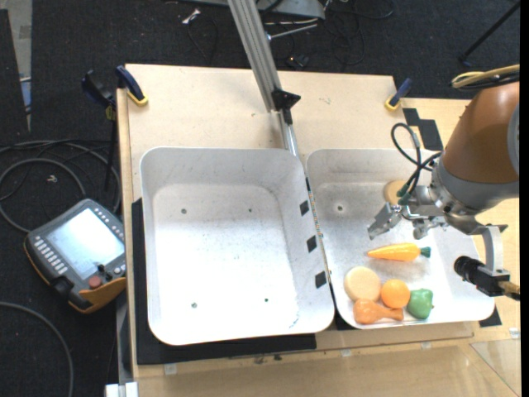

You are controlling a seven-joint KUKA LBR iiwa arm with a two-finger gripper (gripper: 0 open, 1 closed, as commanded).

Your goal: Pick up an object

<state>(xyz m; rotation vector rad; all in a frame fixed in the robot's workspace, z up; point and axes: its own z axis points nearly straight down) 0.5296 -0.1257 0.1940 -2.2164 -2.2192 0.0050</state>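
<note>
Two white bins (pixel 223 164) on wooden bench (pixel 215 98), dark cable-strewn floor (pixel 58 172).

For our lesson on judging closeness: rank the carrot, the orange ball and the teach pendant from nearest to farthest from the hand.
1. Carrot, just below the hand, right bin.
2. Orange ball, near the front edge, right bin.
3. Teach pendant, on the floor, far left.

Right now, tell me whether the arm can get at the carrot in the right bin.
Probably yes. The gripper hangs just above and left of the carrot, which lies apart from the other toy foods, with nothing over it.
</note>
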